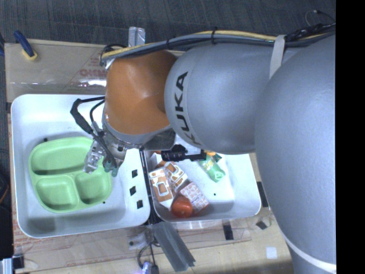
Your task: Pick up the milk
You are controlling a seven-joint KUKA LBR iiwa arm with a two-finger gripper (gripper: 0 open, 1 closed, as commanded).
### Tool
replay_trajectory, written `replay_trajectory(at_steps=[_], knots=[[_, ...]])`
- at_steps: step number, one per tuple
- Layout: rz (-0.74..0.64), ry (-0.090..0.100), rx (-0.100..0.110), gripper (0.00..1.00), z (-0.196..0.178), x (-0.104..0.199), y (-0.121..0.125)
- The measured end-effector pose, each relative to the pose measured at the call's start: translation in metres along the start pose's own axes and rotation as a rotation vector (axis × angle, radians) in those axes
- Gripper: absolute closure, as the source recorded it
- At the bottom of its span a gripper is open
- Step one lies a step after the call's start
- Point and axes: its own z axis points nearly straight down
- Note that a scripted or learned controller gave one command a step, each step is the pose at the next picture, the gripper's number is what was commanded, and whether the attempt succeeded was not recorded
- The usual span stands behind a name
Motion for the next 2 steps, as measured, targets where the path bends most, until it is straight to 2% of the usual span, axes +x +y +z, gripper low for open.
replay_trajectory(at_steps=[1, 2], knots=[[-0.077, -0.004, -0.003, 1.00, -0.008, 0.049, 0.047], [-0.283, -0.006, -0.003, 1.00, -0.023, 0.050, 0.046]])
